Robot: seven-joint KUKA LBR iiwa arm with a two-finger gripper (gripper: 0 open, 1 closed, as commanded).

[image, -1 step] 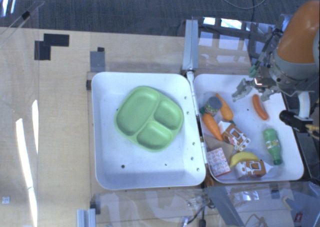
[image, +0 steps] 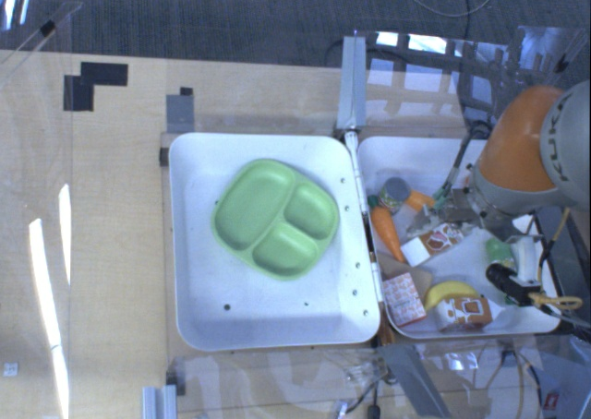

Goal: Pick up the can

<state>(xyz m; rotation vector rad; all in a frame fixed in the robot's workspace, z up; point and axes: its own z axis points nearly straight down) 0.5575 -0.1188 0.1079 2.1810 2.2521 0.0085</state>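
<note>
Clutter crowds the near edge of the right bin: a red packet at the near corner by the dividing wall, and a banana just beside it. Farther in, a carton lies tilted in the middle, and a carrot lies along the wall shared with the left bin, where a green plate sits alone. Above the carton hangs the claw, low over the middle of the bin; from here I cannot tell whether it is open or closed, and nothing shows in its grip. The can is beyond the carrot's thick end, near the shared wall and toward the far corner. That puts it to the claw's side towards the left bin and a little farther back, near but apart. Its round grey end faces up, so I judge it stands upright or nearly so. The reach would have to go sideways towards that wall, with the carrot close by.
</note>
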